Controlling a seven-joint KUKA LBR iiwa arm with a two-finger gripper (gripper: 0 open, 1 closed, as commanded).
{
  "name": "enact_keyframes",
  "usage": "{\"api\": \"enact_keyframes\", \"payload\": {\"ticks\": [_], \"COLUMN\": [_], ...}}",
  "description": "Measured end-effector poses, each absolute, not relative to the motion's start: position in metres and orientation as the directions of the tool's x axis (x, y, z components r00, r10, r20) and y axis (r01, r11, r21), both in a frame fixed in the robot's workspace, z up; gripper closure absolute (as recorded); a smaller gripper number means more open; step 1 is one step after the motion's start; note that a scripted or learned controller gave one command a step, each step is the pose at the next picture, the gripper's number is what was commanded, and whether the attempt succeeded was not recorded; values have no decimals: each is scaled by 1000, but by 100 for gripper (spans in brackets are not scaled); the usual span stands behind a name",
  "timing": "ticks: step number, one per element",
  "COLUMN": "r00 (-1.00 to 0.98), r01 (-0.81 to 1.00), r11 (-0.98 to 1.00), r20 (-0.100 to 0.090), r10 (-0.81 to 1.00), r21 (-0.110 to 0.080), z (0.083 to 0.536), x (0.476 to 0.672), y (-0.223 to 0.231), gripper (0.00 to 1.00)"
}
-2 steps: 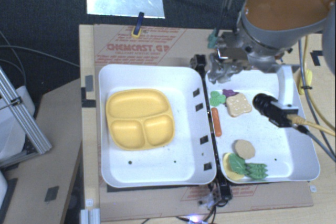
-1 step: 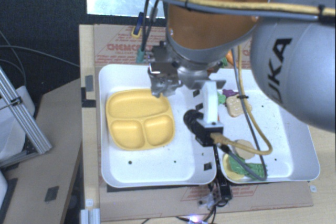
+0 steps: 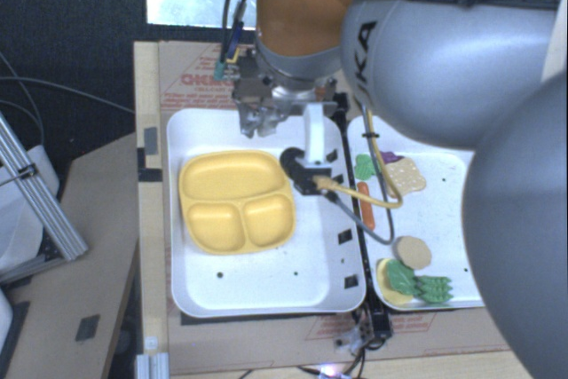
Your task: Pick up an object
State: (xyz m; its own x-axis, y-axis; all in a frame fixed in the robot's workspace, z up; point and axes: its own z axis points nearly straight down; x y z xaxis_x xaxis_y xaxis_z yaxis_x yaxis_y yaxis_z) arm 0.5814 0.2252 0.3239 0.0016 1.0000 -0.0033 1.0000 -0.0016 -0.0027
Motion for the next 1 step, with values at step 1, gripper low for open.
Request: {"api": "enact_keyframes", "payload": {"ticks": [1], "r00": [1], "r01": [1000], "r11": [-1], "r20": [1], "r10": [1000], "r21": [9], "z": [368], "x": [640], "y": [202], "gripper": [100]}}
